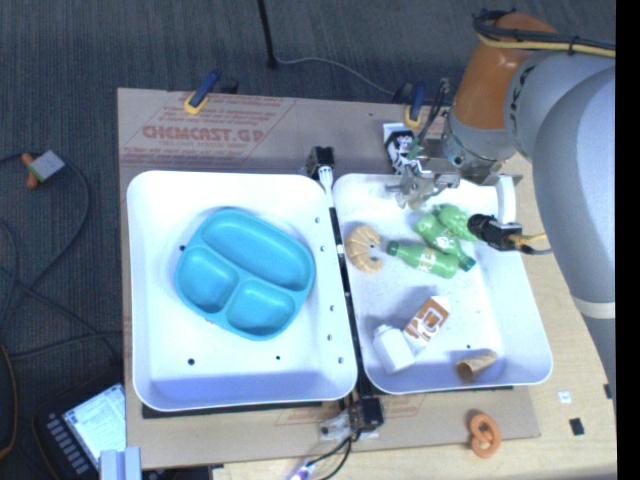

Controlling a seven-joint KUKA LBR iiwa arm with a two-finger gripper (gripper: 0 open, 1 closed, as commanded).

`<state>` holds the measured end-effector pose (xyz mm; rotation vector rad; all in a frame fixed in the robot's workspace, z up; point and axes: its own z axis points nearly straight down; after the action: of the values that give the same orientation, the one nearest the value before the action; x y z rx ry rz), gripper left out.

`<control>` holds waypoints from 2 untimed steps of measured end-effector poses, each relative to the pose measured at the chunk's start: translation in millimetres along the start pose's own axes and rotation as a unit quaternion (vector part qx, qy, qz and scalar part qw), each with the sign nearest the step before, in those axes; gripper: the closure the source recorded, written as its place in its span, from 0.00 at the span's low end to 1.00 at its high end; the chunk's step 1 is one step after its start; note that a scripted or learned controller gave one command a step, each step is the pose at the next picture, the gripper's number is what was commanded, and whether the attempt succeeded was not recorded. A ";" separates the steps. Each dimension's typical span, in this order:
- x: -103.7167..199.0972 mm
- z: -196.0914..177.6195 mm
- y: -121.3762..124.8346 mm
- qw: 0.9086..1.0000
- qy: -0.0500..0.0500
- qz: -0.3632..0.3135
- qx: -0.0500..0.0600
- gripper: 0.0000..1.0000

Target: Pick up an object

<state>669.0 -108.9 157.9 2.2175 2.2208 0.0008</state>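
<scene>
I find the likely target, a green bottle (432, 258), lying on its side on the floor of the right bin (520, 353), beside a second green item (447, 224) nearer the bin's far edge; which of the two the program is after I cannot say. Neither is lifted; both rest on the bin floor. The gripper (420, 183) stands low over the far end of this bin, just beyond the green items, and whether it is released or clenched I cannot tell from this angle. Nothing is visibly in its grasp. I therefore judge the pick as not yet achieved: the approach is made, while the closing and the lift are left to do. Elsewhere in the same bin lie a round biscuit-coloured piece (364, 247), a white and orange carton (414, 332) and a small brown cone (476, 365). The left bin (165, 368) carries a blue divided tray (245, 273).
</scene>
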 end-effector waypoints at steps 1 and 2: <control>-77.3 -104.2 -27.4 1.000 -0.001 0.002 -0.001 1.00; -99.4 -58.8 -2.2 1.000 0.000 0.001 0.002 1.00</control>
<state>666.7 -208.2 216.9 2.2204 2.2206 -0.0041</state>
